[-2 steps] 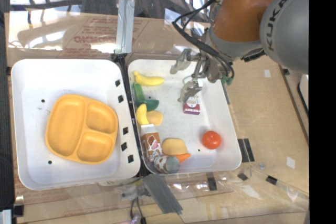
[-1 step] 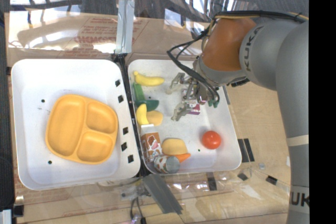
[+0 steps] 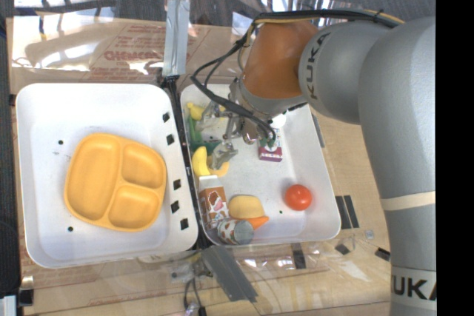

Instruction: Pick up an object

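My gripper (image 3: 222, 138) reaches down into the upper left part of the right bin (image 3: 320, 181), over a cluster of small yellow and green items. A yellow banana-like piece (image 3: 200, 160) lies just below and left of the fingers. Another yellow piece (image 3: 195, 111) and a green piece (image 3: 194, 131) sit by the bin's left wall. A small red and white packet (image 3: 271, 152) lies just right of the gripper. Nothing is visibly held. The wrist hides what lies directly beneath it.
A red tomato (image 3: 298, 197), a yellow lemon-like piece (image 3: 245, 204), an orange carrot (image 3: 256, 221), a brown box (image 3: 214, 203) and a grey can (image 3: 241, 232) lie along the right bin's front. The left bin (image 3: 37, 115) holds a yellow divided tray (image 3: 115, 181).
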### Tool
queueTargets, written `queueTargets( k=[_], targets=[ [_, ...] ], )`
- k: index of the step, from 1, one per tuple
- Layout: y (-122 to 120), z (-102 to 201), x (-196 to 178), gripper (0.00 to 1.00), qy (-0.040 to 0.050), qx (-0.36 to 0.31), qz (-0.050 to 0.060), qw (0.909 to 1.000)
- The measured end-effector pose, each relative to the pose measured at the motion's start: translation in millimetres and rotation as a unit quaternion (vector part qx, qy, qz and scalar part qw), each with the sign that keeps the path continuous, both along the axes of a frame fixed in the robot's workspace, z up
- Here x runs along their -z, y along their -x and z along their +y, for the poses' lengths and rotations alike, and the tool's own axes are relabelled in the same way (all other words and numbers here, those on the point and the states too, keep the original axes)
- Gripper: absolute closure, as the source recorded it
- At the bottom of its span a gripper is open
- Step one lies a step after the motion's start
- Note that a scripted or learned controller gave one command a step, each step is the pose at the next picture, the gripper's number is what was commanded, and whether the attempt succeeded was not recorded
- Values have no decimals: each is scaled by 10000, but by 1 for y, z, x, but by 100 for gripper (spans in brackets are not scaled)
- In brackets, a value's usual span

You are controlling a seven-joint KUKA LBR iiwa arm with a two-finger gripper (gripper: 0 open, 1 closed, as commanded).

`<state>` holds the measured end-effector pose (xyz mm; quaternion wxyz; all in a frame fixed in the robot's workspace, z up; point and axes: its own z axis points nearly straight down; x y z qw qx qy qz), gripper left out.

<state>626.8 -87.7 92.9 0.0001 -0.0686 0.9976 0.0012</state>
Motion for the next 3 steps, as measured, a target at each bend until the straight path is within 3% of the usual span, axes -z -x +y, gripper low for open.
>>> queueTargets(
  k=[1, 2, 3],
  targets=[
    [-11, -58, -1, 0, 20, -634, -26, 9980],
    [3, -107, -55, 0, 30, -2407, -31, 9706],
    [-11, -107, -2, 0, 20, -2145, -27, 9767]
  ],
)
